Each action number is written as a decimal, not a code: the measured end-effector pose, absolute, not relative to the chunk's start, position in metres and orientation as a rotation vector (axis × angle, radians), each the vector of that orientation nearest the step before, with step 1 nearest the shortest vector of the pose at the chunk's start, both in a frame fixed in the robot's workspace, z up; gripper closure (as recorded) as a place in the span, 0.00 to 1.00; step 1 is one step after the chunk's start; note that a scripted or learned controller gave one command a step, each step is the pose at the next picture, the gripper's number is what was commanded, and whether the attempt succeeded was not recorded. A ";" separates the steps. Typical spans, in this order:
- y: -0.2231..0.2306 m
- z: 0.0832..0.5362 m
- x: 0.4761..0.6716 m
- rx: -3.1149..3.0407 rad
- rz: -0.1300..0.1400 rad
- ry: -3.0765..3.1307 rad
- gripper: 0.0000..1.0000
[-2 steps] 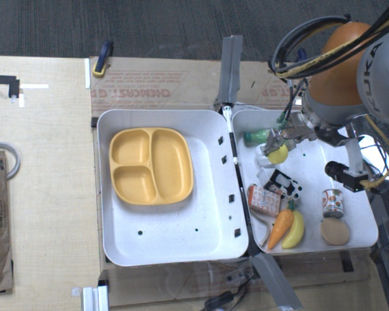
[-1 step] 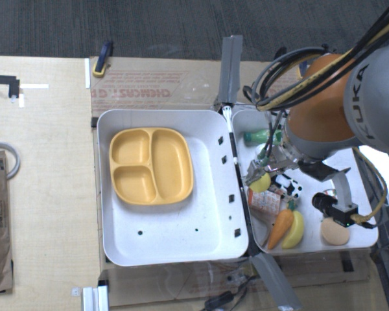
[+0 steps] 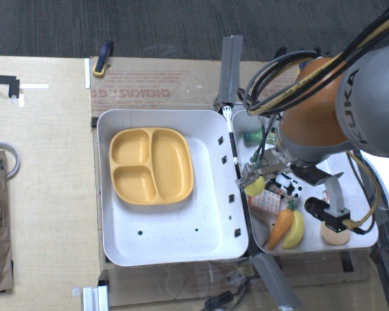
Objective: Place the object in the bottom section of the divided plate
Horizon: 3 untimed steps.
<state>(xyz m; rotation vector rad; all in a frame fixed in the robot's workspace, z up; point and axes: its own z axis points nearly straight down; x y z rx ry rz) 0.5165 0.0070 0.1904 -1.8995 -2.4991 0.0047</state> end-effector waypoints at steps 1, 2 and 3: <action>0.022 0.190 0.504 -2.121 0.007 -2.314 1.00; 0.051 0.190 0.481 -2.325 0.009 -2.109 1.00; 0.085 0.203 0.477 -2.451 0.007 -1.965 1.00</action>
